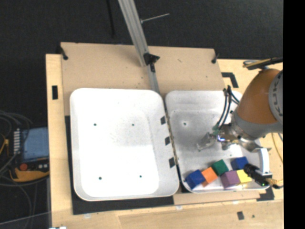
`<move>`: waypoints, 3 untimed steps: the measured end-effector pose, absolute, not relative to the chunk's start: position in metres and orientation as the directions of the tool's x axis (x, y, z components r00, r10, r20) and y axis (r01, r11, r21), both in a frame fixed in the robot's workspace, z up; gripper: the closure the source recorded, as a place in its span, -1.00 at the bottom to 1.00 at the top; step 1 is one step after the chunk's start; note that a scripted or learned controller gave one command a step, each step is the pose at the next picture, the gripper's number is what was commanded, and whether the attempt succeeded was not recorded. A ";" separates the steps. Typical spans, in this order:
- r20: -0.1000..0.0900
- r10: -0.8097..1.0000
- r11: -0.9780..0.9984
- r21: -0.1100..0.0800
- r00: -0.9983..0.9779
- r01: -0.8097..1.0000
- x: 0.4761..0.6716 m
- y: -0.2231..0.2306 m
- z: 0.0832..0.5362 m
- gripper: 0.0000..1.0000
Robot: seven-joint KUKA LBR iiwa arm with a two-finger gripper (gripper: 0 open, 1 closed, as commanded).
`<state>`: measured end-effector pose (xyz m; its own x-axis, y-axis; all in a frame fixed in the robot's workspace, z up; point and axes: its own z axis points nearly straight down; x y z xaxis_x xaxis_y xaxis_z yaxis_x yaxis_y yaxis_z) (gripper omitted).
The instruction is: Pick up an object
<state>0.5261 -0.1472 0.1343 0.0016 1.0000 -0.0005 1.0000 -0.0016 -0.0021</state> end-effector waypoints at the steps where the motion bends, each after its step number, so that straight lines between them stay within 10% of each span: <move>1: -0.003 1.000 -0.003 0.002 0.003 1.000 0.527 -0.149 0.097 -1.00; 2: -0.001 1.000 -0.010 0.007 0.010 1.000 0.528 -0.150 0.110 1.00; 3: -0.002 1.000 0.003 0.008 -0.003 1.000 0.537 -0.156 0.170 1.00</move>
<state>0.5374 -0.1556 0.1702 -0.0027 1.0000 -0.0024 1.0000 0.0028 0.0080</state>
